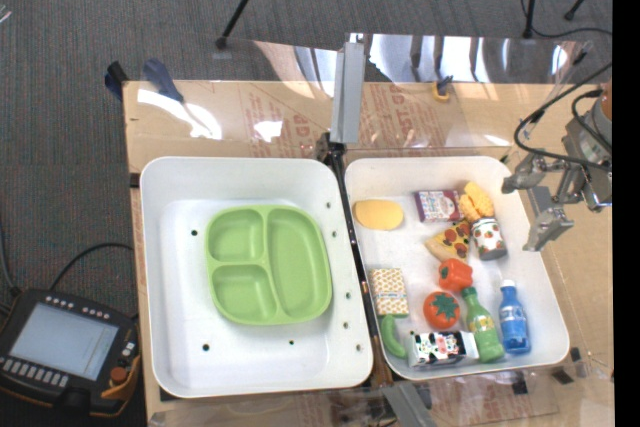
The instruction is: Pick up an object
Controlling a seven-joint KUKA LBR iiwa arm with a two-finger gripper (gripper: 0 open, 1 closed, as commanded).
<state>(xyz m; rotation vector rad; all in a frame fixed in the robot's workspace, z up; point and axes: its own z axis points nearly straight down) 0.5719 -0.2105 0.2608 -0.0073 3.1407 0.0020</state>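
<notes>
Arm enters from the right edge; gripper [540, 205] hangs above the right rim of the right bin [400, 177], well above the contents. Its two fingers [548, 227] are spread apart with nothing between them. Right bin holds a cluster of toy food. Near the far end: a yellow oval piece [378, 213], a small purple box [437, 205], a yellow corn piece [478, 202]. Just nearer from these: a pizza slice [449, 241] and a small can [489, 239], the can closest to the fingers but clear of them. Middle: a red pepper [454, 274] and a cracker-like square packet [388, 291]. Near end: a tomato [441, 309], a green bottle [483, 325], a blue bottle [513, 317] upright by the right wall, a cow-print carton [438, 347] lying on its side, a green vegetable [391, 337] at the left wall. Left bin [170, 185] holds a green divided plate [267, 264], three compartments, lying flat. Both bins sit side by side on the tabletop [240, 110]. A teach pendant [65, 345] lies at lower left.
</notes>
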